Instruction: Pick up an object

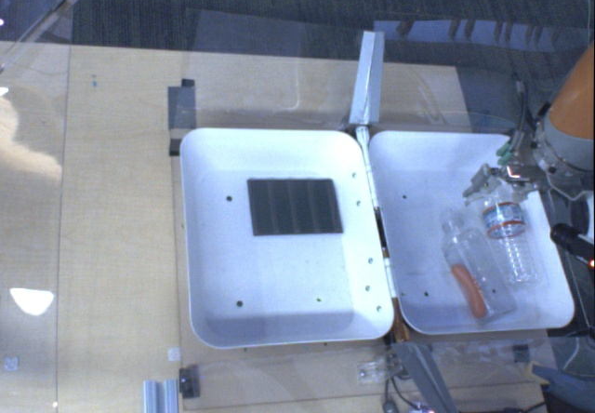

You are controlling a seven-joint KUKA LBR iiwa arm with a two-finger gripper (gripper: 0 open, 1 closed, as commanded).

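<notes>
Over the right bin (418,309), the end effector (502,176) hovers just above a clear plastic bottle (509,239); its grip state cannot be told. An orange object (469,290) lies nearby.

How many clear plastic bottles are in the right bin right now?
2, both toward the right bin's near right side: the labelled bottle just below the gripper, and the second clear bottle left of it, beside the orange object.
</notes>
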